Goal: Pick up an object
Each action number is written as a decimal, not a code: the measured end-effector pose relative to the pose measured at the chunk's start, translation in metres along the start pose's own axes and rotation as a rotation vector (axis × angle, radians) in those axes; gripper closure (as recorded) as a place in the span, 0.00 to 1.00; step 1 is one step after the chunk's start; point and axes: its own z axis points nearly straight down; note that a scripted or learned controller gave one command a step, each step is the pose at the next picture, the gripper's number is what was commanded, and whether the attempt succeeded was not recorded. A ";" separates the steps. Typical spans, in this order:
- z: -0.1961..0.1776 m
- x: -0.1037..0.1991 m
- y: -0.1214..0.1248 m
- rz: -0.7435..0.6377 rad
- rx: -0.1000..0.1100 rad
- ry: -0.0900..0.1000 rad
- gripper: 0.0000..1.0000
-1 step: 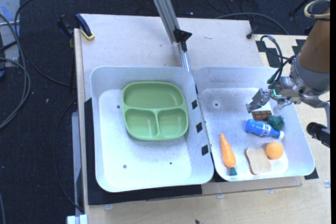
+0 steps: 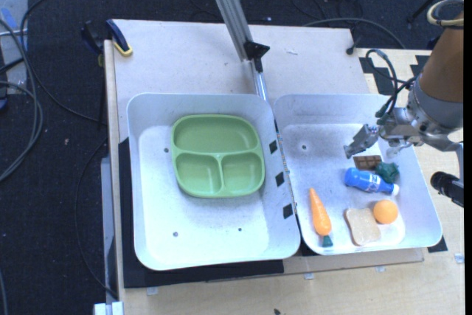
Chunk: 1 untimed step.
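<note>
Gripper hovering over the right bin
Gripper point(image 2: 375, 142) is hanging with fingers spread apart, gripping nothing, just above the brown block point(image 2: 366, 161) and blue bottle point(image 2: 370, 181).

From my remote station I see my robot arm point(image 2: 446, 74) as a thick, rounded limb with a broad orange-tan band above the wrist. Below the band sits a grey cylindrical wrist section with a paler metallic ring. A thin black cable loops beside the wrist. The claw point(image 2: 377, 142) is made of small silver-grey metal parts, angular and bracket-like, with darker joints; its finer details are too small for me to make out.
</note>
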 end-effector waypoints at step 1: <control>0.045 0.003 0.005 0.001 0.003 0.000 0.00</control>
